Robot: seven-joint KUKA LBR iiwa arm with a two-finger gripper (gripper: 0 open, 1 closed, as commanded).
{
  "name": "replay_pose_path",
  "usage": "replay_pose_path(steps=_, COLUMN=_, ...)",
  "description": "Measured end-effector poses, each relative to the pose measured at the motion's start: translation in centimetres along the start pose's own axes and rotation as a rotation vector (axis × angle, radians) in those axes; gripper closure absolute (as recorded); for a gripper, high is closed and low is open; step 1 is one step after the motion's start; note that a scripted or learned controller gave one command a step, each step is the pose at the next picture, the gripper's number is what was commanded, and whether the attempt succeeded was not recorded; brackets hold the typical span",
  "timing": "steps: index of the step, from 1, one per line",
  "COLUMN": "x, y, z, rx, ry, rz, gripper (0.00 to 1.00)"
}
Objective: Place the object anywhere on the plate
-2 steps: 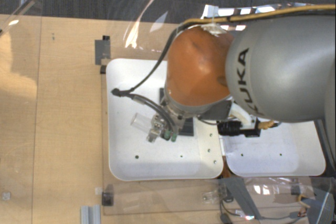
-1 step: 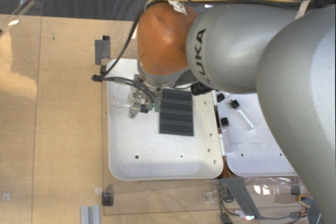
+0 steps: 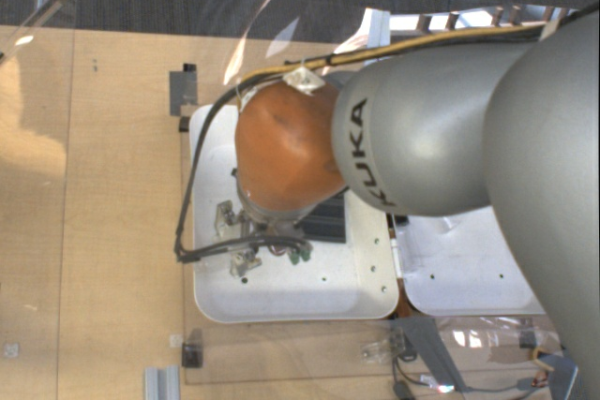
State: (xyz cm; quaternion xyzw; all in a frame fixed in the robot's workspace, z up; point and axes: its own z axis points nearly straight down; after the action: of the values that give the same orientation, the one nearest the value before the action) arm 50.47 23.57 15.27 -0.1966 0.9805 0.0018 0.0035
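My arm reaches in from the right and hangs over the left white bin, covering most of its floor. The orange band sits over the bin's middle. Below it, the gripper points down into the bin's near left part, with cables and small metal fittings around it. A dark ribbed rectangle shows by the wrist. I cannot tell whether it is an object or part of the tool. The arm hides whatever lies beneath it.
The right white bin lies beside the left one, its upper part under the grey arm link. A black cable loops along the left bin's left rim. The wooden bench extends to the left behind clear panels.
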Motion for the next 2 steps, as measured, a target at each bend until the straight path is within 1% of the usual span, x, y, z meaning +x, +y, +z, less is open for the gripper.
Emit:
replay_pose_path(steps=1, x=-8.7, y=-3.6, z=-1.7, rx=-0.001, ry=-0.002, rz=-0.123, gripper=1.0)
replay_pose_path(steps=2, x=-13.6, y=-6.3, z=2.1, rx=0.007, ry=-0.001, rz=-0.148, gripper=1.0)
